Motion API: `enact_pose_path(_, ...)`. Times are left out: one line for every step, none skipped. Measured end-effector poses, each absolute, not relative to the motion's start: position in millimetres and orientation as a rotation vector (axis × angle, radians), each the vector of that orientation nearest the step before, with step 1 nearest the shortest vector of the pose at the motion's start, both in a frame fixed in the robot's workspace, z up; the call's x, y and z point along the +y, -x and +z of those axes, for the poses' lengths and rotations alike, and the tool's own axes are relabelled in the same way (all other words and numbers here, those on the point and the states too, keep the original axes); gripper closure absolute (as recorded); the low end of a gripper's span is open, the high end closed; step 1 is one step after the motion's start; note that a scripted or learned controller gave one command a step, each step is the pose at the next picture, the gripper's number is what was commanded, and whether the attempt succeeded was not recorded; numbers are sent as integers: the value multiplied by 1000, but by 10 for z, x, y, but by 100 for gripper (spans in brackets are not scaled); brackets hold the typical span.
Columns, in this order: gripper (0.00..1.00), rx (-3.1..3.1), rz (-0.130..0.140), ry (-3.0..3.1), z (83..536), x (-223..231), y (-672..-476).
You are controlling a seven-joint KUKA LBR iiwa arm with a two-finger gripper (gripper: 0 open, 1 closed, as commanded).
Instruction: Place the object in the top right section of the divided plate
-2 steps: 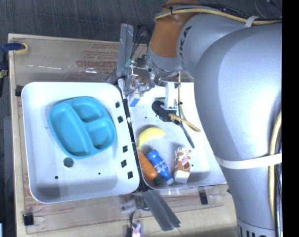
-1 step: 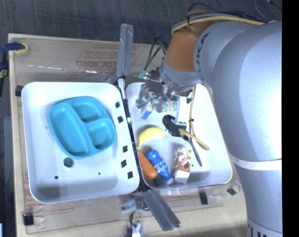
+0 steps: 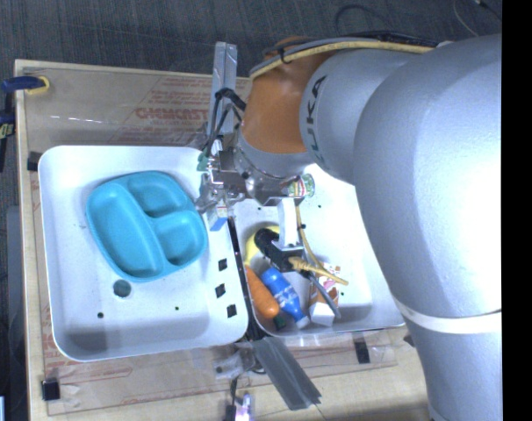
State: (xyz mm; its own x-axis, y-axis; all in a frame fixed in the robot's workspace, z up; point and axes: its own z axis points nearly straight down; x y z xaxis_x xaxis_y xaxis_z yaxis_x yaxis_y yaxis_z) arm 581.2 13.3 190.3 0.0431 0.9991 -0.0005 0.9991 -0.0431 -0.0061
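A blue divided plate (image 3: 147, 224) lies tilted in the left white bin (image 3: 73, 323), with one long section on its left and two smaller sections on its right. My gripper (image 3: 212, 193) hangs over the plate's right rim, close to the wall between the two bins. The grey wrist and its orange band (image 3: 270, 117) hide most of the gripper. A small light-blue bit (image 3: 218, 223) shows just under it, and I cannot tell whether it is a held object.
A small dark round thing (image 3: 121, 288) lies in the left bin below the plate. The right bin (image 3: 358, 310) holds an orange carrot-like piece (image 3: 262, 297), a blue bottle (image 3: 283, 295), a yellow item (image 3: 257, 238), a white block (image 3: 322, 314) and other bits.
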Motion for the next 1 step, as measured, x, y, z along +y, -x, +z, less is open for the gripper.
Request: enact_pose_path(0,-2169,6,2268,1905,125,-5813)
